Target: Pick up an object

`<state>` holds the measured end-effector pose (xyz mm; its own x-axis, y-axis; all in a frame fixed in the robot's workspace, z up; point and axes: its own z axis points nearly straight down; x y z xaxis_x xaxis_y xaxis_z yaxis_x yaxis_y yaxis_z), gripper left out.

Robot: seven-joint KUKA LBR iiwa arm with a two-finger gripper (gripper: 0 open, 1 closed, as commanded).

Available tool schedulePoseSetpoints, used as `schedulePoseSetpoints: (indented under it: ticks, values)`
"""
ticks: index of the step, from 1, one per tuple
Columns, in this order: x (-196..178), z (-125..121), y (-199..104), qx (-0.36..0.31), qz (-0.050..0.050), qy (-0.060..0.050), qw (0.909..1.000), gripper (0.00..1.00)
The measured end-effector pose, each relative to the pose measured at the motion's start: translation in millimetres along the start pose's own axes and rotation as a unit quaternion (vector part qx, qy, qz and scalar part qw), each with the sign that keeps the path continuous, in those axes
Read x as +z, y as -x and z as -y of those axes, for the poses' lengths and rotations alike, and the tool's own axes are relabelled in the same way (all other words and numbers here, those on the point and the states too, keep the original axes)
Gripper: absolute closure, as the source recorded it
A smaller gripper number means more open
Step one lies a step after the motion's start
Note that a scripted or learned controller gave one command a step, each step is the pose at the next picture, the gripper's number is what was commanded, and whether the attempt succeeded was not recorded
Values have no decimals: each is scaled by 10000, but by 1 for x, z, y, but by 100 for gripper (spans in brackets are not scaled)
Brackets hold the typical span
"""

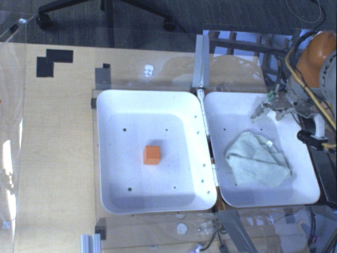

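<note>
Two white bins (pixel 105 141) side by side on a wooden bench (pixel 52 141)

No readable text or labels.

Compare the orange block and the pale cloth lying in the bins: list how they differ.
The orange block is small, rigid and square-edged; the cloth is much larger, soft and crumpled. The block is bright orange, the cloth a pale grey-green. The block sits near the middle of the left bin, the cloth in the right bin, nearer the gripper. Both lie loose on a white bin floor, untouched.
</note>
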<state>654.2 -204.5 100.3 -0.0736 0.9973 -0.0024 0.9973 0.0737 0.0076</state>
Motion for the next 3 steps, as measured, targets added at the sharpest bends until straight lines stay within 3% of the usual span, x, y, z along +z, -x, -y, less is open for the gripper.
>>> schedulePoseSetpoints:
  ticks: [1,2,3]
  values:
    - [6,-18,-12,536,-1,-6,9986,0]
    - [-6,-20,-13,506,12,20,9987,100]
    - [-100,-22,-59,-437,-3,-5,9990,100]
